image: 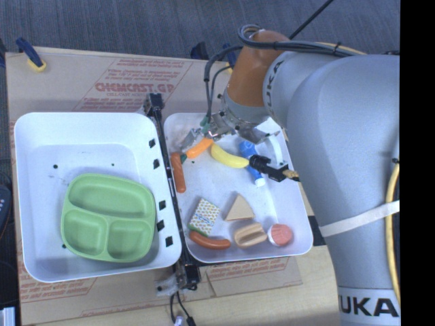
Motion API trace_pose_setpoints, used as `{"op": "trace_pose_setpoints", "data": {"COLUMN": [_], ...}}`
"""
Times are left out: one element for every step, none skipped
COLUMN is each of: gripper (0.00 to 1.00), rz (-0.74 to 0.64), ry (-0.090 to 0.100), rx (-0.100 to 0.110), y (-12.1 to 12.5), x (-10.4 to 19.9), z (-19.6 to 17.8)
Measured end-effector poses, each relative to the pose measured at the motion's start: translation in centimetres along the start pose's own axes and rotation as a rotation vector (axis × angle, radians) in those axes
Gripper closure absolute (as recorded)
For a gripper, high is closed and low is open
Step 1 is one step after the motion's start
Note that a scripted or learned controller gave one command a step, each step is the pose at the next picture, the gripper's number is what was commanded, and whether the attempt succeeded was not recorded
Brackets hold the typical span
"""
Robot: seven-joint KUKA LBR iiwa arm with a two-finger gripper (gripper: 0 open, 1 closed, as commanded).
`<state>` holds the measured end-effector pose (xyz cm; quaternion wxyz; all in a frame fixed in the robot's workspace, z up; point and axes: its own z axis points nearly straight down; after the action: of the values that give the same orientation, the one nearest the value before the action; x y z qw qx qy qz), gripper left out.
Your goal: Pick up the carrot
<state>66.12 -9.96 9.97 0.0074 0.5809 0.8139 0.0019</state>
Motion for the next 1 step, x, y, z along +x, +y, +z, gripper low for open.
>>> {"op": "trace_pose_setpoints", "data": {"gripper": [1.0], "rz": [-0.004], "ry": [0.0], "rx": [0.0], "y": [0.1], "x": [-0.01], "z": [-1.13]}}
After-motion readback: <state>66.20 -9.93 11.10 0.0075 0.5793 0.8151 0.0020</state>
